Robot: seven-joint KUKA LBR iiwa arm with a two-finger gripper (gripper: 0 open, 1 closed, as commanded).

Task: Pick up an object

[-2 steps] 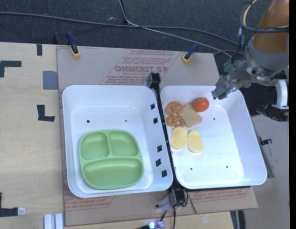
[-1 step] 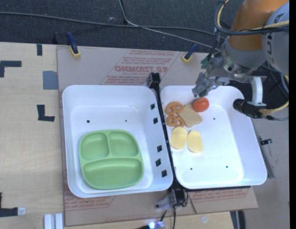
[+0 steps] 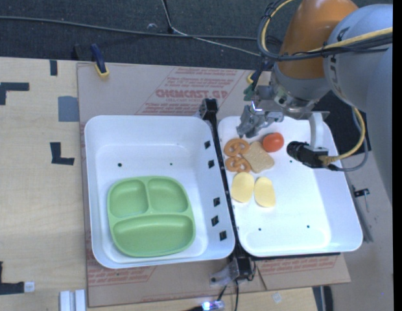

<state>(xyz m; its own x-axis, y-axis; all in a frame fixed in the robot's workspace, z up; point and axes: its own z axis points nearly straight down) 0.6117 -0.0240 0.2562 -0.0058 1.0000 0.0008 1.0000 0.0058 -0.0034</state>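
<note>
While the gripper (image 3: 251, 127) hovers just above the pretzel (image 3: 237, 154), whether its fingers are spread cannot be told. Right of the pretzel lies a bread slice (image 3: 260, 157); the tomato (image 3: 273, 142) sits beyond that.

Bright, even overhead light, soft faint shadows, mild glare on the white bins (image 3: 149, 125), slightly soft focus.

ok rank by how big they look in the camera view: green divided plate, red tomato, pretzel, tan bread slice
1. green divided plate, by far the largest
2. and 3. tan bread slice and pretzel: too alike to rank
4. red tomato, smallest
</note>
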